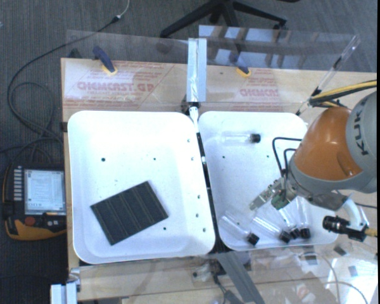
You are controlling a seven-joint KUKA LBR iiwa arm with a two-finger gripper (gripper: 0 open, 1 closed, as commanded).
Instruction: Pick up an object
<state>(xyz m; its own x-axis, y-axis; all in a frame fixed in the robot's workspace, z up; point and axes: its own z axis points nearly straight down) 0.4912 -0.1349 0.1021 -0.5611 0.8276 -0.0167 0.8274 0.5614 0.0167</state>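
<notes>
A dark ribbed rectangular panel lies flat in the lower part of the left bin. In the right bin, a clear tube with a black cap lies near the far wall. Several more clear black-capped tubes lie along the near wall, some of them under the arm. My gripper hangs low over the right bin's lower right part, just above those tubes. The wrist and its orange band hide much of it. I see nothing held in it.
A ridge divides the two bins. A teach pendant lies on the floor at the left. Black cables loop beside the wrist. Clear acrylic panels and clamps stand behind the bins.
</notes>
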